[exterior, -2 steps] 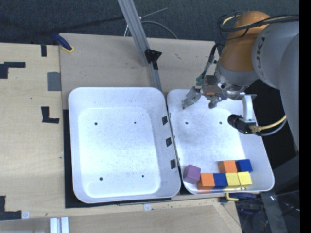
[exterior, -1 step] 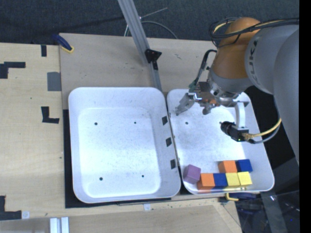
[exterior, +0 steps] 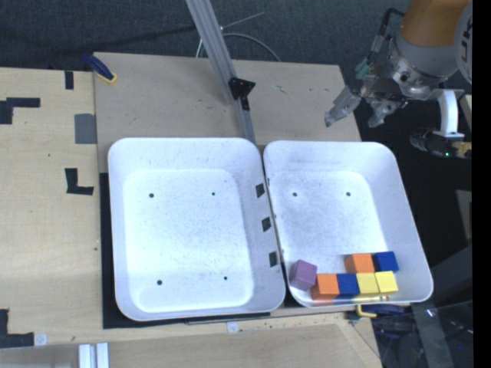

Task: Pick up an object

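The arm (exterior: 433, 21) hangs high beyond the right bin (exterior: 399, 205), gripper (exterior: 360, 107) spread and holding nothing. The blocks crowd that bin's near corner, so I'd go for the purple block (exterior: 304, 273), standing slightly apart, dropping straight down over it.

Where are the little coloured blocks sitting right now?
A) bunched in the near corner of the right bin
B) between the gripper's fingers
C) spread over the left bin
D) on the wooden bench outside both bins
A: the coloured blocks lie clustered along the near edge of the right bin, while the gripper hangs above the bench beyond that bin's far rim.
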Motion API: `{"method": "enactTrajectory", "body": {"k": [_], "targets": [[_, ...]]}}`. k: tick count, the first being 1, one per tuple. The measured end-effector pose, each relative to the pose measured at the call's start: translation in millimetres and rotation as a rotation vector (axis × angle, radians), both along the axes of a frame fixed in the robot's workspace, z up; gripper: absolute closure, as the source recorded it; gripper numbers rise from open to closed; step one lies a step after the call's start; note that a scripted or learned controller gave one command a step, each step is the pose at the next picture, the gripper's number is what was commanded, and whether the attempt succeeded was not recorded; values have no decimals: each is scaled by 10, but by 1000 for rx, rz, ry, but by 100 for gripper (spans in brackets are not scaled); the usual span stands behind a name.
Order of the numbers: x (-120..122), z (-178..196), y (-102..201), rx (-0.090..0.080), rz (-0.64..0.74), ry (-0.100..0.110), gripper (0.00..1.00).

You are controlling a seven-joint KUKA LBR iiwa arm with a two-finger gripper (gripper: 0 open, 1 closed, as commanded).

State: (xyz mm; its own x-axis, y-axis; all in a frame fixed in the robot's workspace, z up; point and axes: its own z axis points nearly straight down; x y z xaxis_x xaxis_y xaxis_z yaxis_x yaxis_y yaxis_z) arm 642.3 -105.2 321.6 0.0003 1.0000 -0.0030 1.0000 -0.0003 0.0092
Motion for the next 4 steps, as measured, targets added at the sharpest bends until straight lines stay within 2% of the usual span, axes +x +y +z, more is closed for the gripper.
{"method": "enactTrajectory", "body": {"k": [1, 3, 4], "targets": [[-281, -962, -247, 2, -2, 20, 0], [-662, -1437, -37, 3, 0, 14, 0], [-750, -1975, 168, 4, 2, 17, 0]]}}
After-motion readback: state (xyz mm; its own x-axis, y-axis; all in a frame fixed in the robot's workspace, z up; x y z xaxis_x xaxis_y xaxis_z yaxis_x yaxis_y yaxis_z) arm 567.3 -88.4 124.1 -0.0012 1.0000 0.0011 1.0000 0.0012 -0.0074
